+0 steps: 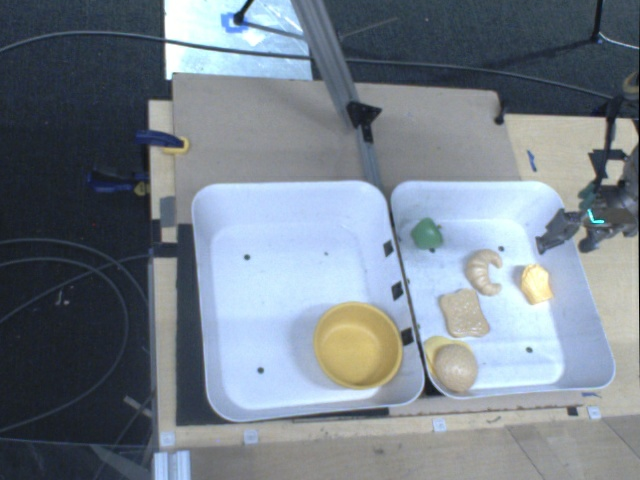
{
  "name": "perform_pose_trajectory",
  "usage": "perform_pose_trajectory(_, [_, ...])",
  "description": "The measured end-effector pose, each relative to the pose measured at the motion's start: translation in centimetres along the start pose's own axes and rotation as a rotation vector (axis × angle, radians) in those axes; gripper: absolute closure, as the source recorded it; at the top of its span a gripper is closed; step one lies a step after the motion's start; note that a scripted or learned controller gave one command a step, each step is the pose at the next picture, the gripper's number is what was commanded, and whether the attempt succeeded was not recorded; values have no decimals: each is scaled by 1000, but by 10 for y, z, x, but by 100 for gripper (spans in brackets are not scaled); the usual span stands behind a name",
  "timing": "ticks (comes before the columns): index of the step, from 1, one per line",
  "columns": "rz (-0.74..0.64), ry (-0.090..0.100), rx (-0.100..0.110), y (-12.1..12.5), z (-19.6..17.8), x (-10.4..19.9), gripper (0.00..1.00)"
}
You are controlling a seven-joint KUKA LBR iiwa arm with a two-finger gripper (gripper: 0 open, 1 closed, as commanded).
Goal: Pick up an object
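pincer (557,233) over right bin's (570,368) far-right rim, can't tell its state, near yellow block (536,284).

Lab: clamped bench (270,128), floor cables (60,268)

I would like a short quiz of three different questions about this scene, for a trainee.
1. True or false: the round yellow bowl lies in the left white bin.
2. Which item lies nearest the gripper? A) green pepper-shaped toy B) small yellow wedge C) flat tan cracker
3. Fill in: the curved beige croissant lies in the ___ bin.

Key: 1 true; 2 B; 3 right.
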State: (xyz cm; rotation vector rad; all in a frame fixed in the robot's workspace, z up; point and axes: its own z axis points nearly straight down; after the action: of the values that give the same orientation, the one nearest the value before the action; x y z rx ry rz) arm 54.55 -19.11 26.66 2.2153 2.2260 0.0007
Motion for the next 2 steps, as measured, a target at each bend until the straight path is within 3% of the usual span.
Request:
perform_pose_trajectory(1, [0, 0, -1, 0, 0, 0, 0])
perform_pose_trajectory(2, [3, 1, 3, -5, 43, 3, 0])
